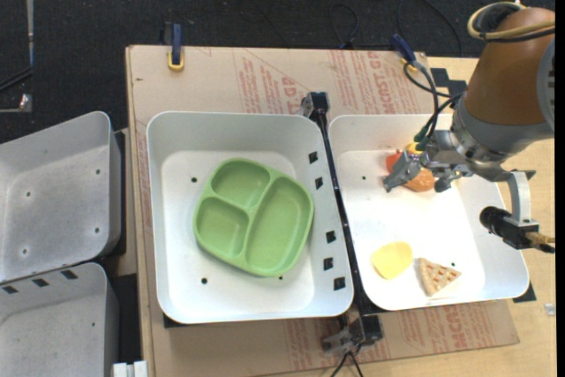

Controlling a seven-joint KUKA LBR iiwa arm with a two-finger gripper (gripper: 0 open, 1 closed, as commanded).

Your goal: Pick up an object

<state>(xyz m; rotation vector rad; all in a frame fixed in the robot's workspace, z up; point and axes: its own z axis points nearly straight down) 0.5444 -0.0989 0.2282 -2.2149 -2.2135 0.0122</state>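
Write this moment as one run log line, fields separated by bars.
gripper: over right bin, at orange object | grasp: unclear | green plate: left bin

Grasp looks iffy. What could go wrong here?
1. The hand sits at the edge of the orange item, so it may slip out on lift.
2. That item lies near the right bin back wall; fingers could scrape it.
3. A red piece sits alongside and may get dragged.

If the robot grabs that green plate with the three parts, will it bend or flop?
Probably not. The green plate looks like moulded plastic with raised dividers, so it likely stays stiff. It lies flat in the left bin, so it shouldn't roll. Its smooth, shallow rim may slip from the gripper.
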